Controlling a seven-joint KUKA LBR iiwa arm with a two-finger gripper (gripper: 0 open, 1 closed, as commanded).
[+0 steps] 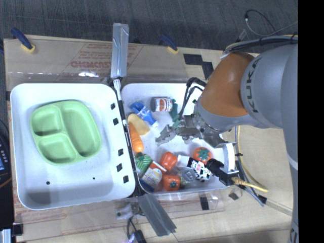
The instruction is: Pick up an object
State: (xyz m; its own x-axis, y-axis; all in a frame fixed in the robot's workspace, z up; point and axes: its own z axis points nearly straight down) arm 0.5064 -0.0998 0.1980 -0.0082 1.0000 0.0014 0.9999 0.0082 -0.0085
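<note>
End effector (pixel 169 132) low over right bin (pixel 152 91), beside carrot (pixel 135 138)

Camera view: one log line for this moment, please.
arm: over right bin | gripper: above toys, nothing visibly held | left bin: green tray

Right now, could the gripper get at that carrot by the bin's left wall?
Probably yes. The gripper hangs over the right bin, just right of the carrot, which lies uncovered, though close against the wall.
</note>
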